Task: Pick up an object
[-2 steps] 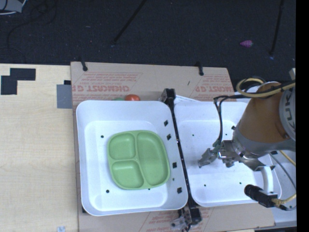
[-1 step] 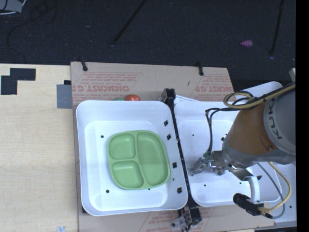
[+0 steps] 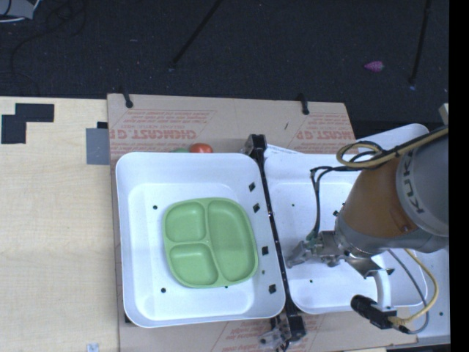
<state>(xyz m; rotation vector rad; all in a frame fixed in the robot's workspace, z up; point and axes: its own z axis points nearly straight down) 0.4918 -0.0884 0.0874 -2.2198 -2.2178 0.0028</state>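
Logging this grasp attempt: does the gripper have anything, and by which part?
It cannot be told. The gripper is low in the right bin, near the divider, and nothing is visible at its tip.

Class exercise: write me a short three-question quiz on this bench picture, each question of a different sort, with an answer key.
1. True or false: the green divided plate lies in the left bin.
2. Multiple choice: the end effector is over which place? A) the left bin B) the right bin C) the wooden benchtop
3. Fill in: the small object just behind the left bin's far rim is coloured ____.

Key: 1 true; 2 B; 3 red.
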